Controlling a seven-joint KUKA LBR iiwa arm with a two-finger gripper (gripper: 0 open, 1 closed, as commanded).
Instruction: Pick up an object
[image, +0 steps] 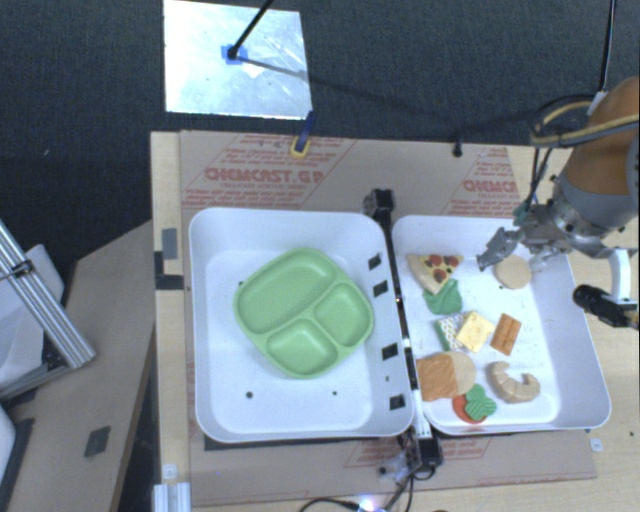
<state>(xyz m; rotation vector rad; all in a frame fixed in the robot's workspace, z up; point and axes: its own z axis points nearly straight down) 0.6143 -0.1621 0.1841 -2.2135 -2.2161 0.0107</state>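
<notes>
Camera view: grey arm with orange band (607, 140) reaches down from the right into the right white bin (572, 330), its gripper (512, 250) spread apart above a round tan cookie-like piece (512, 274), grasping nothing

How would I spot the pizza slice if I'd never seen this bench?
Look at the right bin, the one scattered with toy food. The pizza slice lies in its upper left corner, just above a green leafy piece. It is the sole triangle there, pale yellow with red spots.
</notes>
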